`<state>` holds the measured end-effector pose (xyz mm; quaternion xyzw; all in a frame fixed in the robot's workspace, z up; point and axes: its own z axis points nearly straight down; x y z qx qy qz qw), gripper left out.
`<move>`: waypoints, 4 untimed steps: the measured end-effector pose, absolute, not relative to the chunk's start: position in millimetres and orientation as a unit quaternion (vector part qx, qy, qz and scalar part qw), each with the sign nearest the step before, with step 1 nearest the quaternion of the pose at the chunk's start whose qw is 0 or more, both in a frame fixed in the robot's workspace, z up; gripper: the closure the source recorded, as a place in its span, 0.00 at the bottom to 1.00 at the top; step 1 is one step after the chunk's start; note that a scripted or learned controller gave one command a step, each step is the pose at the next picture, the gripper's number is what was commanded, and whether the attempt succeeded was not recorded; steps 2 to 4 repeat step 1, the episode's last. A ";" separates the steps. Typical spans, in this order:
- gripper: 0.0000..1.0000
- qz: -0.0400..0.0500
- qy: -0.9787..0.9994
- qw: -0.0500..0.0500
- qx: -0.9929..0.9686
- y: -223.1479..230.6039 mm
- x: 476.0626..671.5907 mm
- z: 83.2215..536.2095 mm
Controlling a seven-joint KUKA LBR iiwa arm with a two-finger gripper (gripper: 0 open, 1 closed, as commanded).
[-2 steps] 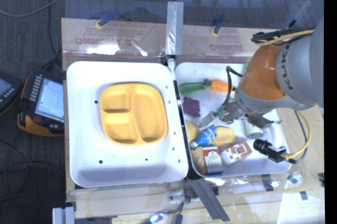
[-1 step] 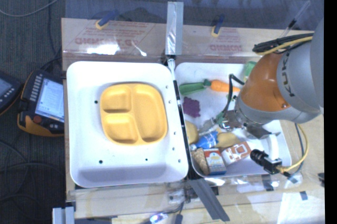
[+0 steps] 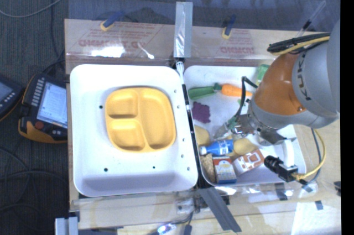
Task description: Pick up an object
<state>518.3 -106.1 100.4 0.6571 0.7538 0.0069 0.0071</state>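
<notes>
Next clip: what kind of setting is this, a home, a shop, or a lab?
Most likely a robotics lab bench. A grey and orange arm reaches over two white bins, a handheld control pendant lies on the carpet beside the bench, and the right bin holds toy food, such as a carrot, for grasp trials.

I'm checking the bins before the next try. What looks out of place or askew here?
Nothing is spilled or damaged. The right bin is cluttered: the bottle lies on its side among piled boxes.
</notes>
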 end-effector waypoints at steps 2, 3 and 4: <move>1.00 -0.003 0.705 0.000 0.709 -67.7 563.1 233.3; 1.00 -0.003 0.705 0.000 0.709 -67.7 563.1 233.3; 1.00 -0.003 0.705 0.000 0.709 -67.7 563.1 233.3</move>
